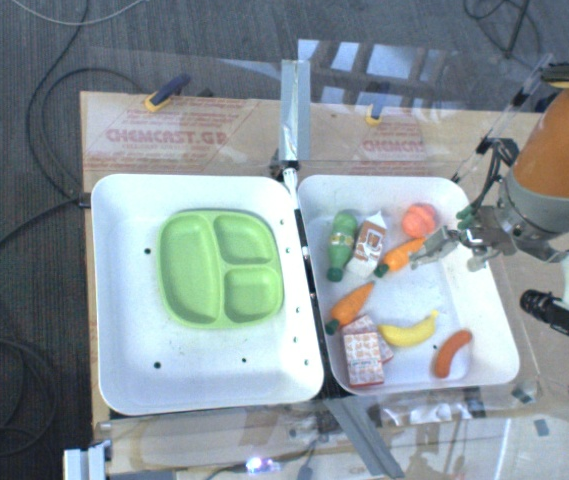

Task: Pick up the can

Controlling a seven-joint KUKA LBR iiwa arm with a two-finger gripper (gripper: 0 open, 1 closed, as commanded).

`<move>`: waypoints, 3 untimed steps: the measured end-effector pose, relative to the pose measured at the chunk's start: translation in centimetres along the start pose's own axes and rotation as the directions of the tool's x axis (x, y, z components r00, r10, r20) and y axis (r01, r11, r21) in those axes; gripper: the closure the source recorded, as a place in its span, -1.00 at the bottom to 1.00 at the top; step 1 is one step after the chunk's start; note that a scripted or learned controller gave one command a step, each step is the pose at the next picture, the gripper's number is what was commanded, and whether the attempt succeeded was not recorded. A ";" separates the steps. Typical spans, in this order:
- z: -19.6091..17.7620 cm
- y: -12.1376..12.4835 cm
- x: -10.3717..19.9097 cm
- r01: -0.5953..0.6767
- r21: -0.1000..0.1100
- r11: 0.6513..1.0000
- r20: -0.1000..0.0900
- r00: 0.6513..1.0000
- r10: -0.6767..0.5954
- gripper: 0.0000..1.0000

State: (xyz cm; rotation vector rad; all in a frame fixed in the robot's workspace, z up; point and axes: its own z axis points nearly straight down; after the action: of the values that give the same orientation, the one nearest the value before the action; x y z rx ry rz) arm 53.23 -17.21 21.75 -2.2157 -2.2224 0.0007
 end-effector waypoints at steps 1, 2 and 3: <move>-4.3 0.5 1.0 0.092 -0.003 0.996 0.000 0.996 -0.092 -1.00; 9.5 5.3 2.5 0.024 -0.014 1.000 0.005 1.000 -0.024 -1.00; 12.8 13.6 3.2 -0.253 -0.006 0.967 0.011 0.967 0.253 -1.00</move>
State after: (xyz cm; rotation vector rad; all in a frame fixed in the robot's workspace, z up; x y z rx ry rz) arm 66.74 -13.95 8.93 -2.4898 -1.9288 0.0092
